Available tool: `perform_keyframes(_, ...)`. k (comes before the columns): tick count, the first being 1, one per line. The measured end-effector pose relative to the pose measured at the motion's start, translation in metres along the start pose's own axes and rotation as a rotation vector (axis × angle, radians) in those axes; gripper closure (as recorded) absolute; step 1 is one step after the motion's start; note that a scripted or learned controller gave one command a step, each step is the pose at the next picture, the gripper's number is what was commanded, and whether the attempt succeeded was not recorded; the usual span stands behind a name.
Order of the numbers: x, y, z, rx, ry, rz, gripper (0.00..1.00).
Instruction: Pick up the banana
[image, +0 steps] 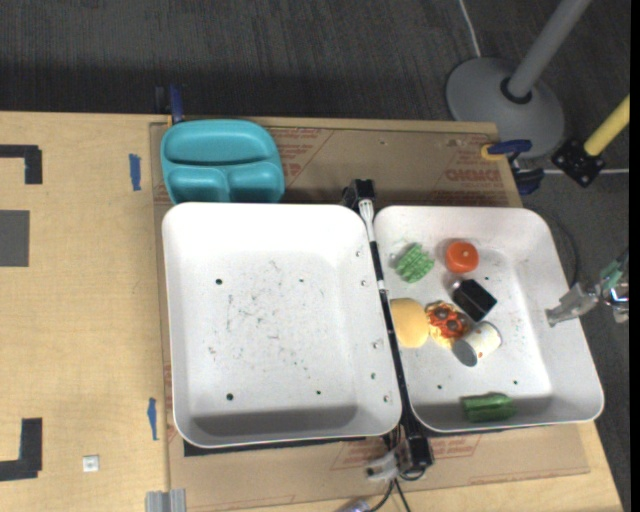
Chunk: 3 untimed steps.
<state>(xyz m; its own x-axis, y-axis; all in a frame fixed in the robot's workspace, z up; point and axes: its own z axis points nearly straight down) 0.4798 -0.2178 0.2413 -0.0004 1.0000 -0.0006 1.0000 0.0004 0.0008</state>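
Note:
The banana (408, 322) is a pale yellow, rounded shape lying in the right bin (530, 240), close to that bin's left wall. My gripper (583, 301) shows at the view's right edge, over the right bin's right rim. It is well to the right of the banana, with several small objects lying between them. Nothing can be seen held in it.
Around the banana lie a green ridged piece (412, 262), an orange round piece (461, 256), a black block (474, 299), an orange-red toy (446, 319), a white cup (479, 343) and a green piece (486, 404). The left bin (200, 240) adjoins; a teal tray (222, 161) sits behind it.

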Motion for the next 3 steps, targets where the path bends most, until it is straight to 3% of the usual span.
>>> perform_keyframes(1, 0.032, 0.000, 0.156, 0.001, 0.003, -0.099, 0.00)
perform_keyframes(2, 0.116, 0.000, 0.156, -0.001, 0.003, -0.401, 0.00)
perform_keyframes(3, 0.184, 0.079, 0.056, 0.000, 0.001, -0.197, 0.00)
